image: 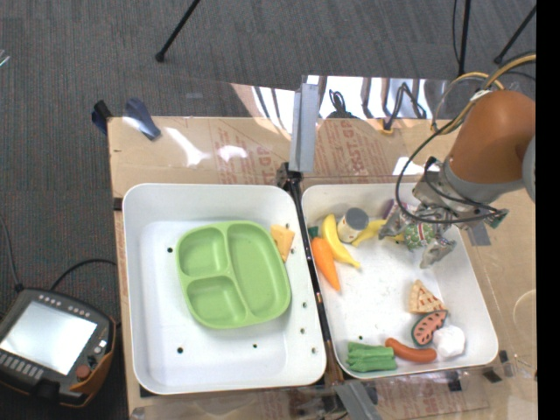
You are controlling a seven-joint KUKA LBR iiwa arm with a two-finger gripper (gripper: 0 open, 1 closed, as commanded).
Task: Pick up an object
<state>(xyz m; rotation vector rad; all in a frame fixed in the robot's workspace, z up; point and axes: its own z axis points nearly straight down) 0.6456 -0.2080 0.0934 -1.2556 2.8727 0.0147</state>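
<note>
Tool (426, 237) in right bin, pizza slice (424, 298) just below.

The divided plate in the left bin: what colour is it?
Light green plate, clearest in the camera view.

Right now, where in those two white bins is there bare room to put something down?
Left bin: bare floor along the front and left of the green tray. Right bin: a free patch mid-floor, between the carrot and pizza slice. Crowded at the back near the end effector and in the front corner.
</note>
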